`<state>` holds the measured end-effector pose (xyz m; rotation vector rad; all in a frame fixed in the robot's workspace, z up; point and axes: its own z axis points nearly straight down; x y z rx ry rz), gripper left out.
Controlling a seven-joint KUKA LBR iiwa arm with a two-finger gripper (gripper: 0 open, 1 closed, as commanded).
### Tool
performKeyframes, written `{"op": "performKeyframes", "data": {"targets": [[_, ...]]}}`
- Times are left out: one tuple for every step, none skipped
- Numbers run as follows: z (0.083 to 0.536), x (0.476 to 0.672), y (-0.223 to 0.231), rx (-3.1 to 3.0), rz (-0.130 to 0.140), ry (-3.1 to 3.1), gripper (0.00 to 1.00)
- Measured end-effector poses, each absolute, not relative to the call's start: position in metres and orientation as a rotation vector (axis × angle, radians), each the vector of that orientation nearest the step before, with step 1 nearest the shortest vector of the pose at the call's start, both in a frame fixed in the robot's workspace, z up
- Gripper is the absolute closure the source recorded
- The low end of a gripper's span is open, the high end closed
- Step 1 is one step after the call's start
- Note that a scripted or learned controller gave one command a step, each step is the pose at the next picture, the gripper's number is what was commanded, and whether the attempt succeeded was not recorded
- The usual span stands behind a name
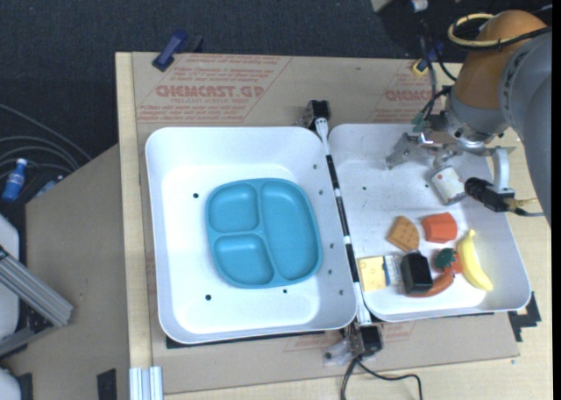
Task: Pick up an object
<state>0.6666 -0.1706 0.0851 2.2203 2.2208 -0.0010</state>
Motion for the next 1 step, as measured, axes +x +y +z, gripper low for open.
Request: {"op": "performKeyframes", "data": {"targets": [[0.0852,0.6667,-0.1826,2.220,0.000,2.220,0.00]]}}
